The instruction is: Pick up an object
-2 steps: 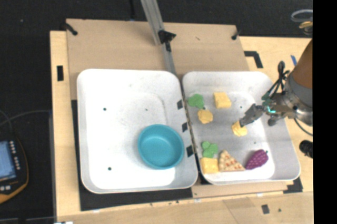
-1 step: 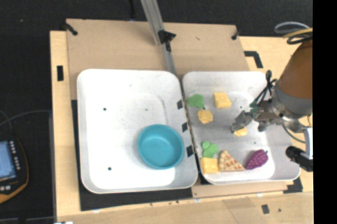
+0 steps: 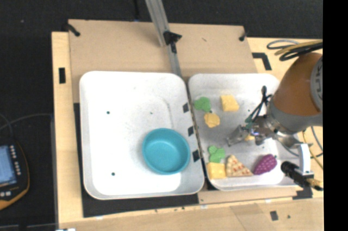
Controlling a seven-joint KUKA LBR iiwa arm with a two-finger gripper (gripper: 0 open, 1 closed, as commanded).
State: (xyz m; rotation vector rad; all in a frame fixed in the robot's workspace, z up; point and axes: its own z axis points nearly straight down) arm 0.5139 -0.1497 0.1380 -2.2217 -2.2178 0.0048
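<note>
The right bin (image 3: 239, 83) holds several toy foods: a green piece (image 3: 203, 104), a yellow cheese block (image 3: 229, 102), a yellow lump (image 3: 211, 120), a second green piece (image 3: 216, 154), a yellow block (image 3: 216, 170), a pizza slice (image 3: 237, 167) and purple grapes (image 3: 265, 164). My gripper (image 3: 243, 135) hangs low over the middle of this bin, right of the yellow lump and above the pizza slice. A small yellow bit shows close by its tips.
The left bin (image 3: 109, 94) holds a blue bowl (image 3: 166, 150) near its front right corner. A slanted metal pole (image 3: 157, 12) rises behind the bins. Cables (image 3: 288, 48) lie at the back right. A handheld device (image 3: 11, 167) sits at the far left.
</note>
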